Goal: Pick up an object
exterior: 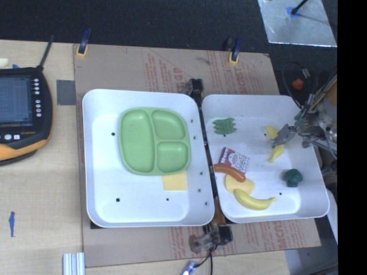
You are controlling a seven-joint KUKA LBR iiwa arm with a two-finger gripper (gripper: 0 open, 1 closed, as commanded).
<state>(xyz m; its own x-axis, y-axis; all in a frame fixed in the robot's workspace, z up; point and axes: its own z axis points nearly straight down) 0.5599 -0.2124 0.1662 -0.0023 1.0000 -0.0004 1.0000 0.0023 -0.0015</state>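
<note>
My gripper reaches in from the right over the right bin, at its far right part. Its tip sits between two small yellow pieces: one just to its left and one right below it, touching or nearly so. A dark green broccoli-like toy lies nearer the front, below the gripper. A yellow banana, a hot dog, a red and white packet and a green leaf lie in the bin's left half.
The left bin holds a green divided plate and a yellow cheese slice. A teach pendant lies at the far left of the bench. Cables and arm parts crowd the right bin's far right corner.
</note>
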